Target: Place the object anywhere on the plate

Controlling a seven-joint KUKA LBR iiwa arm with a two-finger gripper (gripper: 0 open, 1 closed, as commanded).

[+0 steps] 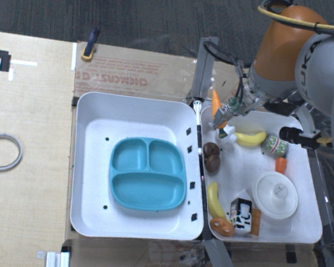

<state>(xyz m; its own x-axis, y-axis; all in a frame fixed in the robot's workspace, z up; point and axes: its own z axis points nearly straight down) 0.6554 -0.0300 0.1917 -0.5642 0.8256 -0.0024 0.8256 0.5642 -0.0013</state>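
A blue divided plate [148, 174] lies in the middle of the left white bin [87, 151], with nothing on it. My gripper [223, 122] hangs over the far left corner of the right bin [306, 229], reaching down from the orange-banded wrist. A slim orange carrot-like piece [215, 101] stands just left of the gripper, against the bin's wall. I cannot tell whether they touch. A small white piece [227, 132] lies right below the gripper.
The right bin holds a yellow banana [250, 138], a green can [275, 146], a brown lump [212, 156], a white round lid [275, 194], a second yellow piece [214, 200] and a black-and-white box [241, 214]. A grey ring [0, 151] lies on the bench.
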